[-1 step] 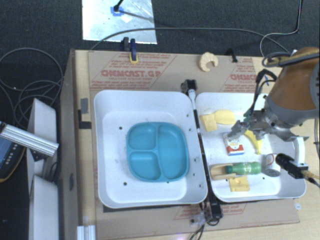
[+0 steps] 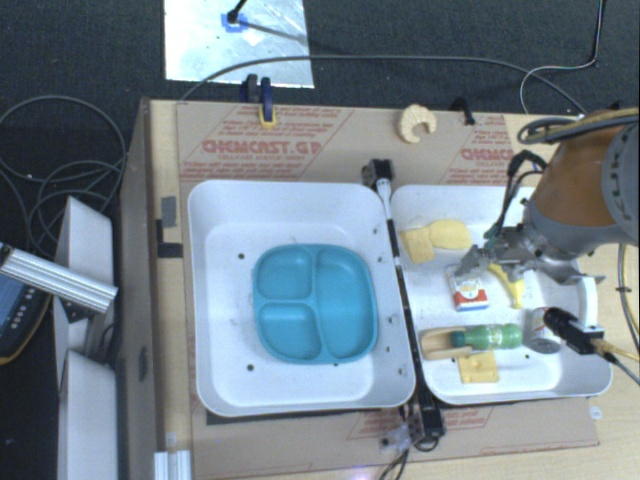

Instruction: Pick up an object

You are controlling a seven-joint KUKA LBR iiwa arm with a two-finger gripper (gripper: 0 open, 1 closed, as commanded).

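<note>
Camera view: looks down on a table (image 2: 300,143) with two white bins side by side.
Left bin (image 2: 215,268): holds a blue plate (image 2: 315,303) with three parts.
Right bin (image 2: 580,373): holds the small things to pick from.
Arm (image 2: 585,183): grey and orange, comes in from 3 o'clock and hangs over the right bin.
Claw (image 2: 490,263): sits low over the middle of the right bin, pointing toward 9 o'clock.
Claw state: I cannot tell if it is apart or together; the tips are too small and blurry.
Small box (image 2: 470,296): red and white, just under the claw tip, at about 7 o'clock from it. I cannot tell if they touch.
Yellow soft thing (image 2: 437,238): near the claw, at 10 o'clock from it.
Yellow banana shape (image 2: 513,286): just beside the claw, at 4 o'clock from it, partly hidden.
Green bottle (image 2: 490,337): lies flat at 6 o'clock from the claw, apart from it.
Yellow block (image 2: 478,368): near the bin's front edge, past the bottle.
Done: the claw looks like it is down among the things.
Left: nothing looks lifted yet. Everything seems to lie on the bin floor. The claw has to grip one thing and raise it.
Best guess: the small box is the thing it is going for.
</note>
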